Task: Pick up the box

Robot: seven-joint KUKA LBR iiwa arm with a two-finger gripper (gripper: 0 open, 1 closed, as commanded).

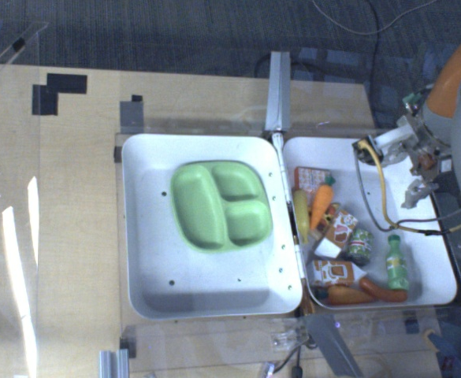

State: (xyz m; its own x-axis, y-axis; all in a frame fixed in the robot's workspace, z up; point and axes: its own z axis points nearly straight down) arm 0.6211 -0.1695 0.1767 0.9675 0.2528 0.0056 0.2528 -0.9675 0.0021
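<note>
At the near rim of the right bin (447, 286), a small brown-and-white box (332, 272) lies flat among the clutter, touching a sausage (384, 292) and just beside a green bottle (396, 263). A carrot (321, 203) lies farther back. The left bin (135, 235) holds a green divided tray (221, 205).

Status: pick not yet begun. The gripper (419, 181) hangs at the right bin's far right side (jaw opening cannot be told, nothing seen held), well apart from the box. Approach, grasp and lift are all left to do.

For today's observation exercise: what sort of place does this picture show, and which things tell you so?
Probably a robotics lab or test bench. A robot arm reaches over two white bins on a wooden bench, one holding toy food such as a carrot, with loose cables on the floor.
</note>
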